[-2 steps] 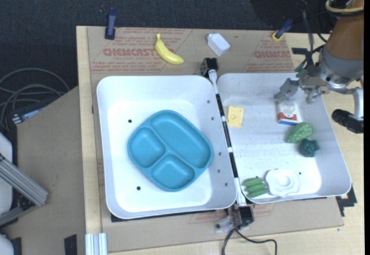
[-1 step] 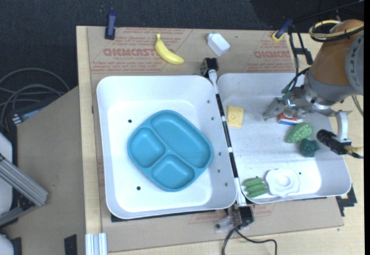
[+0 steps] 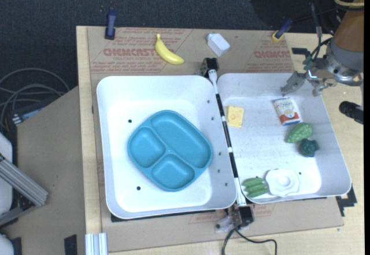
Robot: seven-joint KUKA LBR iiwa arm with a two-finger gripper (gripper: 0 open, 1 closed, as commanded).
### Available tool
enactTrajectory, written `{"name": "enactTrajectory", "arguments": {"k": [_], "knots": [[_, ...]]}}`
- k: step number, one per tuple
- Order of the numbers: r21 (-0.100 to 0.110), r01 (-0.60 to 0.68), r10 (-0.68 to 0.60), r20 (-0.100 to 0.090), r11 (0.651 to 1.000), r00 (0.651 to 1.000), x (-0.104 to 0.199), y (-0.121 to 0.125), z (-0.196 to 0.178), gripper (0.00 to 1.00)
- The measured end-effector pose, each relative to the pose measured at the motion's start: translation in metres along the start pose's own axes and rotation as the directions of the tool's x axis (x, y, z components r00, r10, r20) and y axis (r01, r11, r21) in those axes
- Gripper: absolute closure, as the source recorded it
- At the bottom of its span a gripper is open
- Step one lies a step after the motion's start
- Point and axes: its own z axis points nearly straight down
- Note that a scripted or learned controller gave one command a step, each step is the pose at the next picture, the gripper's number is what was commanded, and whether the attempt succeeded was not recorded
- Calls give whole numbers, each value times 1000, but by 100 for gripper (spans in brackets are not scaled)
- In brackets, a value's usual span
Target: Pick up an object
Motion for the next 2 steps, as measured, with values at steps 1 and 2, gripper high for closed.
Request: {"name": "enactTrajectory", "arguments": {"k": [1,2], "knots": [[6,-1,1,-3,1000,1000,10,-21,66,0],[1,0,0,-1,1000,1000,9,-20,54,100]]}}
